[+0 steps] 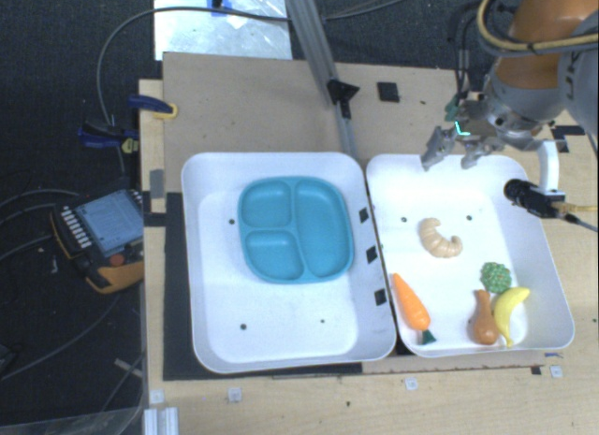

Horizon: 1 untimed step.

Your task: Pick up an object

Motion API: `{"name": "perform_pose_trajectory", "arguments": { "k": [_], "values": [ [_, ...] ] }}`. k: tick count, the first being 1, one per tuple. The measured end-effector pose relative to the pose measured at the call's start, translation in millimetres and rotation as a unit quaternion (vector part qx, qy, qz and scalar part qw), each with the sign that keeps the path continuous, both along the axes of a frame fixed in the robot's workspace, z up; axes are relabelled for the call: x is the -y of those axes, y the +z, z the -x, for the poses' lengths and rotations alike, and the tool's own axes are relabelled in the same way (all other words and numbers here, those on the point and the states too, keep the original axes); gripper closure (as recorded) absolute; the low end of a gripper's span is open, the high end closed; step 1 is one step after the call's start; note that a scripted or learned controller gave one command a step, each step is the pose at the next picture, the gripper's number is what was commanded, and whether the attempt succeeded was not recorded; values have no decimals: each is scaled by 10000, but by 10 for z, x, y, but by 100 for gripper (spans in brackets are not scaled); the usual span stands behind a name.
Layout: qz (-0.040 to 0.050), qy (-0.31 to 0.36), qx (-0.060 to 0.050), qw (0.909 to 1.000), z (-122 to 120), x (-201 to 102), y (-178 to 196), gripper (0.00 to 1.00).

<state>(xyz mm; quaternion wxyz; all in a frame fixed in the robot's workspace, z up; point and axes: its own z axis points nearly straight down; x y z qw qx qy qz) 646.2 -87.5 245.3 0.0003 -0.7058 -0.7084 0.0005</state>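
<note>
The right bin [524, 237] holds a tan croissant [439, 239] near its middle. An orange carrot [410, 304] lies at its front left. In its front right corner sit a green broccoli [495, 277], a yellow banana [510, 311] and a brown drumstick [483, 321]. My gripper [452, 154] hangs over the bin's far edge, well behind the croissant. Its fingers [432, 153] are spread open with nothing between them.
A blue divided plate [296, 229] lies in the left bin [215, 265]. A grey pole [314, 36] slants down to the bins' far junction. A black cylinder [529, 196] sticks out by the right bin's right wall. Tools and cables lie left of the bench.
</note>
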Motion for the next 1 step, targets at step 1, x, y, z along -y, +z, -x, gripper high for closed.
{"name": "perform_pose_trajectory", "arguments": {
  "k": [1],
  "values": [
    [1,2,17,10000,-8,-1,16,0]
  ]
}}
